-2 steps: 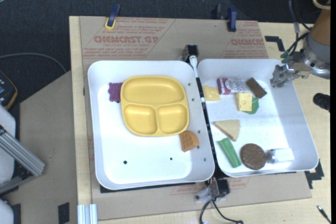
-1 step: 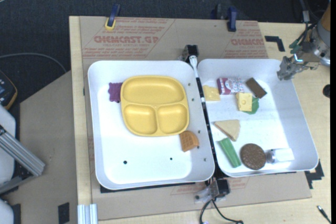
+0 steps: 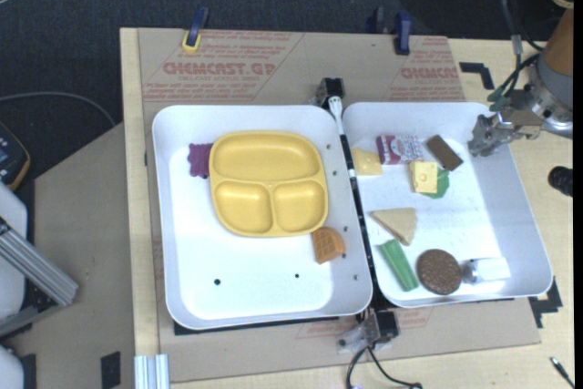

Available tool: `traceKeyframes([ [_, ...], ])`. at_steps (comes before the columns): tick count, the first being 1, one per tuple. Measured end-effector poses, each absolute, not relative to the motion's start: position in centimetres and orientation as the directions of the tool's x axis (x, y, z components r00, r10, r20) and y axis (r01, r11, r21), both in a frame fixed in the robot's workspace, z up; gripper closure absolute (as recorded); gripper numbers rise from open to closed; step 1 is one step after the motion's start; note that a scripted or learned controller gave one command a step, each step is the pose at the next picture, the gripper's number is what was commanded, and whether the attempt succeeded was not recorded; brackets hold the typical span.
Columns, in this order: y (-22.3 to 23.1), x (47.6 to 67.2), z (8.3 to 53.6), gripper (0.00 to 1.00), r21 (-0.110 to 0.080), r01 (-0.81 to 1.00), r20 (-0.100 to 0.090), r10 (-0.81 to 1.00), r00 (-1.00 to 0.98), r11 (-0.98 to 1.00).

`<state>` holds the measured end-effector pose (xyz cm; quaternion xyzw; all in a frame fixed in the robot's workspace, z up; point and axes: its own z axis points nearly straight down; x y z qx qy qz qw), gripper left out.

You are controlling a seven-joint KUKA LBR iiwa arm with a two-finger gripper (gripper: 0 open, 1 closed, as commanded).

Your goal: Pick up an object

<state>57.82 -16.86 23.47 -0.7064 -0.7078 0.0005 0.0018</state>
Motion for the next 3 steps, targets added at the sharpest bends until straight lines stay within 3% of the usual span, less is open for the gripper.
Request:
traceKeyframes([
  [1, -12.5, 54.0, 22.2, 1.00, -0.005, 1.000, 0.003, 1.000, -0.003, 0.003],
  [2, -9.1, 52.5, 21.5, 1.00, -0.003, 1.000, 0.002, 1.000, -0.003, 0.003],
  [3, -9.6, 52.6, 21.7, 1.00, 0.000, 1.000, 0.000, 1.000, 0.000, 0.000],
])
